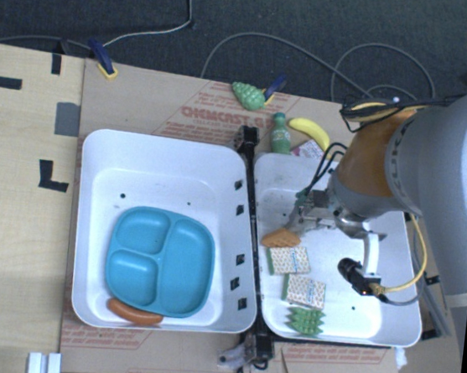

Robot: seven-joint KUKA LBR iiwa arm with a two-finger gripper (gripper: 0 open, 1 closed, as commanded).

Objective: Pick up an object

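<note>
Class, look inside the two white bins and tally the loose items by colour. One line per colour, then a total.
Blue: 1, divided plate
Orange: 2, sausage, wedge
Green: 1, leafy piece
Patterned white: 2, cracker packets
Total: 6

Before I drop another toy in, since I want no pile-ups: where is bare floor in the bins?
Left bin: bare strip along the far wall, beyond the blue plate. Right bin: crowded near the divider by the orange piece, two crackers and green toy; arm overhangs the rest.
</note>
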